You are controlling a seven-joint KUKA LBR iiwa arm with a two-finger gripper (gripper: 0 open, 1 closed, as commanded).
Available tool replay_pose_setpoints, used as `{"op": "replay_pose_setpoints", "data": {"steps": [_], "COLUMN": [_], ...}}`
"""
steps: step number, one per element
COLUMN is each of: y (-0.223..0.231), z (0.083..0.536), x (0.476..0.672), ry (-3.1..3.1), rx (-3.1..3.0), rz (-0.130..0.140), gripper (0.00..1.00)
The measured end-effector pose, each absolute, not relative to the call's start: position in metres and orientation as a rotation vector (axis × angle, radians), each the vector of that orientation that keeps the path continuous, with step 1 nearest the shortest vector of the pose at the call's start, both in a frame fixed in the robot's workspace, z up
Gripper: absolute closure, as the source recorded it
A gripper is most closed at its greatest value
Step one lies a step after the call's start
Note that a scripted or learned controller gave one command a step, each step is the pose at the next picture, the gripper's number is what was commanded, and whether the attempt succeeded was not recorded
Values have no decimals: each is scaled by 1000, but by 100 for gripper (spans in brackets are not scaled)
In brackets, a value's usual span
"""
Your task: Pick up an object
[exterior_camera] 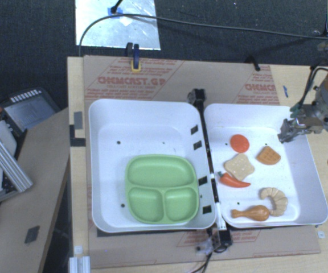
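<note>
The right bin (300, 169) holds several toy foods: a red tomato slice (240, 143), an orange wedge (268, 156), a beige bread slice (239, 166), a red chili pepper (233, 180), a pale shrimp (275, 198) and a brown chicken drumstick (251, 212). My gripper (287, 132) hangs over the right bin's upper right part, up and to the right of the orange wedge. Nothing shows between its fingers.
A green three-compartment plate (161, 187) lies in the left bin (113, 129). A black divider clip strip (204, 152) runs between the bins. Cables cross the dark floor behind the bench, and grey equipment (4, 147) stands at the left.
</note>
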State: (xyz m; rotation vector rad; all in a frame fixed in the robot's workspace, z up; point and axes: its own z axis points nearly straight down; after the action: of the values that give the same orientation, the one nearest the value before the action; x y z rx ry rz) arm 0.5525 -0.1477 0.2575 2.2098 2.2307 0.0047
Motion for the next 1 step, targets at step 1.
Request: {"op": "replay_pose_setpoints", "data": {"steps": [1], "y": [-95], "z": [259], "x": [559], "ry": [2230], "rx": [2211], "rz": [3], "gripper": [100]}}
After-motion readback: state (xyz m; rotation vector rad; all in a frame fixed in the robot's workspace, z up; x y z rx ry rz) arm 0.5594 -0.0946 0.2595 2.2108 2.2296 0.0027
